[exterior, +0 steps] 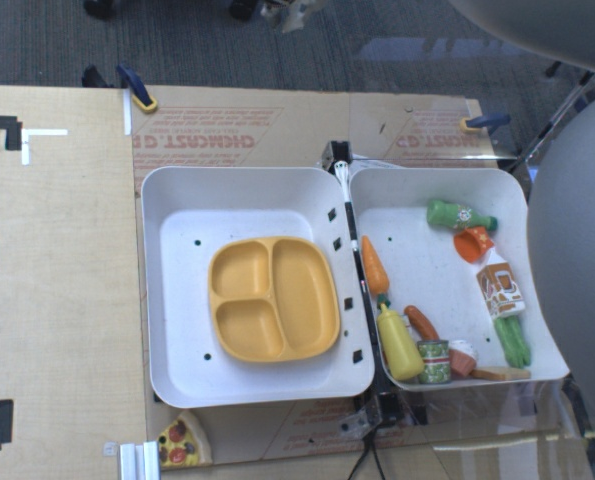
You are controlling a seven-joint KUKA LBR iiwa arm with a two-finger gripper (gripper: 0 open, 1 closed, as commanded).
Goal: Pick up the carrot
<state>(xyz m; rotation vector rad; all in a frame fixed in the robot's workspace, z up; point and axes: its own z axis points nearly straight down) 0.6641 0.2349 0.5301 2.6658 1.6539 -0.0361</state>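
You will find the carrot [374,265] lying in the right bin [417,193], against its left wall near the frame's centre, just above the yellow bottle [398,343]. The left bin [177,208] holds a yellow divided plate [274,298]. The grey arm [577,218] fills the frame's right edge; you cannot tell the tool's state here.

This looks like a robotics lab or test room. A pale wooden desk [47,268] carries flattened cardboard [237,133] held by blue clamps [137,88], with two white bins [167,298] fixed side by side on it. Black tape marks [2,133] sit on the desk surface. Grey office carpet [177,48] lies beyond, with chair castors [102,3] on it, and cables [367,453] trail off the near edge.
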